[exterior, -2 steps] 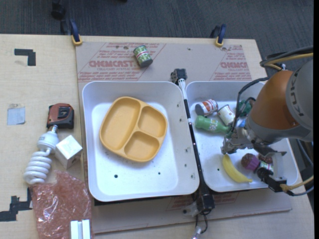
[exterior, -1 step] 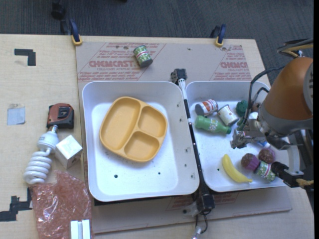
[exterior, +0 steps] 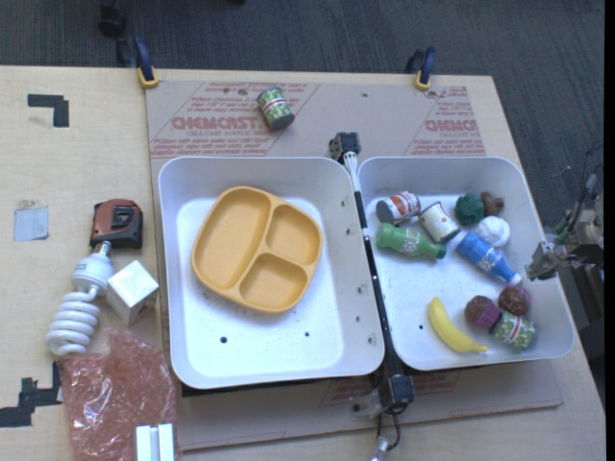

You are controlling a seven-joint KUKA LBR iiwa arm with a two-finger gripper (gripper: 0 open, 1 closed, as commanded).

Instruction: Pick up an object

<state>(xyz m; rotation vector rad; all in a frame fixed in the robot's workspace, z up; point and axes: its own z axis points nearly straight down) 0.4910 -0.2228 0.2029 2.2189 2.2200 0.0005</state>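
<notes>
Right bin (exterior: pixel 538 349), near end: a yellow banana (exterior: pixel 452 327), a dark red fruit (exterior: pixel 479 311), a small green-and-red can (exterior: pixel 515 330) and a brown lump (exterior: pixel 514 300). Mid-bin: a blue bottle (exterior: pixel 483 255) and a green bottle (exterior: pixel 409 241), both lying flat. Far end: two small cans (exterior: pixel 420 212), a white ball, a dark green lump (exterior: pixel 470 207). Left bin (exterior: pixel 183 353): one yellow divided plate (exterior: pixel 256 248). Gripper (exterior: pixel 546 260) sits at the right bin's right rim; fingers' state cannot be told. On the desk beyond: a green can (exterior: pixel 275 108).

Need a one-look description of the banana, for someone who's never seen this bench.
Start at the right white bin, the one crowded with small items. Go to its near edge: the banana lies there, left of a dark ball and a small can. It is the bin's one yellow, curved thing.
</notes>
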